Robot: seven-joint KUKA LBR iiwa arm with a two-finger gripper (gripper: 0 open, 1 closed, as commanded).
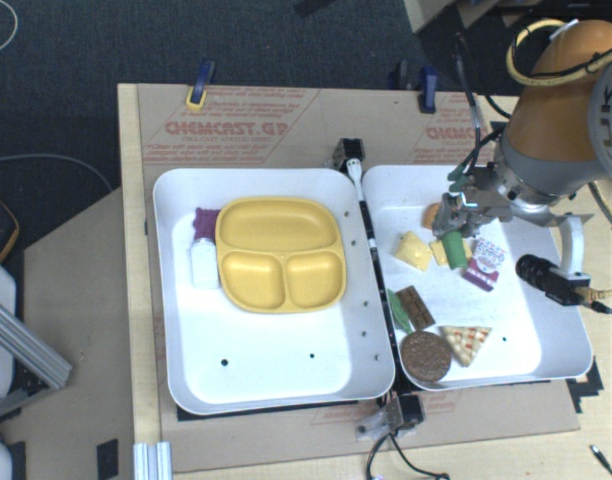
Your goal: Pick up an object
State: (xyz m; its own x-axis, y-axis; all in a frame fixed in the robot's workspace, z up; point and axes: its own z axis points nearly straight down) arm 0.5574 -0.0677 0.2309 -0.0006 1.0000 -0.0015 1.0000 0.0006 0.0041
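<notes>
Objects all lying loose in right bin (546,353), none lifted yet. Nearest: brown round cookie (426,356) touching pizza slice (467,341); chocolate bar (413,307) beside green stick (399,312). Mid: yellow cheese wedge (415,251), purple packet (485,262). Far: hand (452,223) low over green-yellow piece (454,249); cannot tell its grip. Left bin (276,378) holds yellow divided tray (281,252). Grasp, lift remain.

Dark carpet floor (76,28) around a cardboard-topped bench (286,123), grey cables trailing left.
</notes>
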